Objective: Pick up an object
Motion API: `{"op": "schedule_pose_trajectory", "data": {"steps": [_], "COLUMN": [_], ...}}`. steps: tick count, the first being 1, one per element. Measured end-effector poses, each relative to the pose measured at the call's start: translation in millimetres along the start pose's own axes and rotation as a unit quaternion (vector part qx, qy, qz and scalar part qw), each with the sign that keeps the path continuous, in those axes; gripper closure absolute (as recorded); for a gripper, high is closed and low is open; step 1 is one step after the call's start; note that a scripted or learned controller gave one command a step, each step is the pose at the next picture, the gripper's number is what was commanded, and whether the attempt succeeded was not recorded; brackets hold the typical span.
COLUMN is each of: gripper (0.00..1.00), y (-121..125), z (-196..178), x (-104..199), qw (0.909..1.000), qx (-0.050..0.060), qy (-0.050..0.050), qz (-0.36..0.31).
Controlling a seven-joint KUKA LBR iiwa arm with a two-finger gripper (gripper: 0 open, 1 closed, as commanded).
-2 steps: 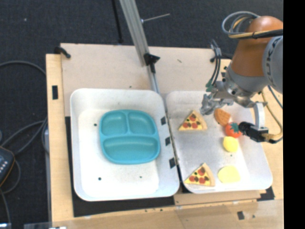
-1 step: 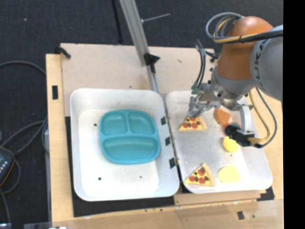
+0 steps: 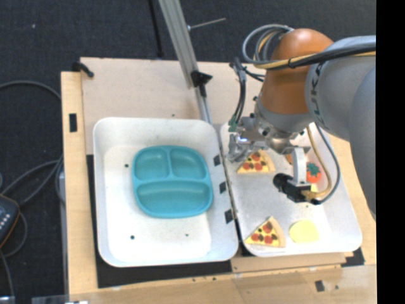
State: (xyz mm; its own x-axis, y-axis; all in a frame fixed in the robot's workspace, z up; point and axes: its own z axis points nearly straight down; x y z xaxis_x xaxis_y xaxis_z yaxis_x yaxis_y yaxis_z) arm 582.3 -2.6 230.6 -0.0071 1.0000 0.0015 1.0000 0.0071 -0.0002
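metal two-finger gripper (image 3: 240,145) hovers low beside the triangular toy pizza slice (image 3: 255,163), probably lining up; finger spread unclear.

Even overhead light, washed-out glare on the white bins (image 3: 114,246), soft shadows, mild blur.

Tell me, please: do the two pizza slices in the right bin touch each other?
Apart. The camera view shows bare white bin floor between the upper pizza slice under the wrist and the lower pizza slice near the front rim.
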Motion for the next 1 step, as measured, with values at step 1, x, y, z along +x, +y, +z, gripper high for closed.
{"op": "schedule_pose_trajectory", "data": {"steps": [1], "gripper": [1.00], "y": [-15.7], "z": [2.0], "x": [47.1], "qw": [1.0000], "qx": [0.000], "qy": [0.000], "qz": [0.000]}}
